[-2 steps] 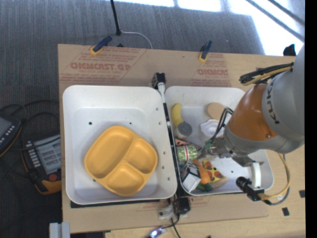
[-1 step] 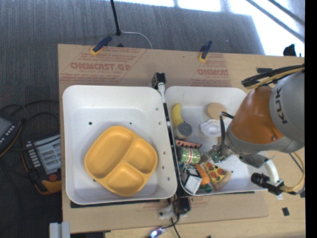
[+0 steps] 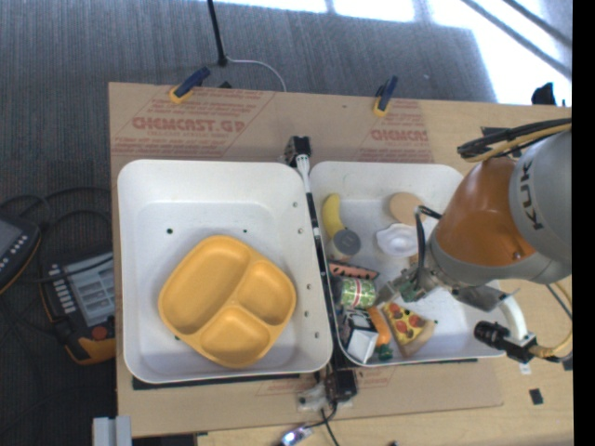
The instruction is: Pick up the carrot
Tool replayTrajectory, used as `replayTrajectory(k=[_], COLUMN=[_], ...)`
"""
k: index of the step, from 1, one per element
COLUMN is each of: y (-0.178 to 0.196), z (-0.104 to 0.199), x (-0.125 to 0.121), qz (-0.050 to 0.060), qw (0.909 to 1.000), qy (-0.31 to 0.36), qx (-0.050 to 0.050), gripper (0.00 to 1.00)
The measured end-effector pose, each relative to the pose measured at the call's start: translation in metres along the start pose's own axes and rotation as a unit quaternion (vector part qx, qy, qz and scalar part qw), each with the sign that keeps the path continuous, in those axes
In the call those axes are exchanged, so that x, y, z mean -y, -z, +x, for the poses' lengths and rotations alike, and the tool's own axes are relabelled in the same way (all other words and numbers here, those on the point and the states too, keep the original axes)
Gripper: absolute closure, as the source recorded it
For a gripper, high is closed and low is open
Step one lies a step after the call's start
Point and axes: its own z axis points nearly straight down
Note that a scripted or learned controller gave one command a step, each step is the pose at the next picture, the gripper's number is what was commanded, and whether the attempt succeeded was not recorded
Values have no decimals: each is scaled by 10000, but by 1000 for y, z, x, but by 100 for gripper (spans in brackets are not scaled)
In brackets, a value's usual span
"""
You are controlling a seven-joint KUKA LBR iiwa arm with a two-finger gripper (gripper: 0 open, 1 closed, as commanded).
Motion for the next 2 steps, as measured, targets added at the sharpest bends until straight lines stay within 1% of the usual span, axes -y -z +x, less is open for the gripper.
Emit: replayTrajectory(k=[1,2], y=[-3,-11], z=[5,-6], x=[0,6], qz=[119,33], qw=[9762,9993], qy=[-2163,-356], qx=[-63,-79], gripper=[100,100])
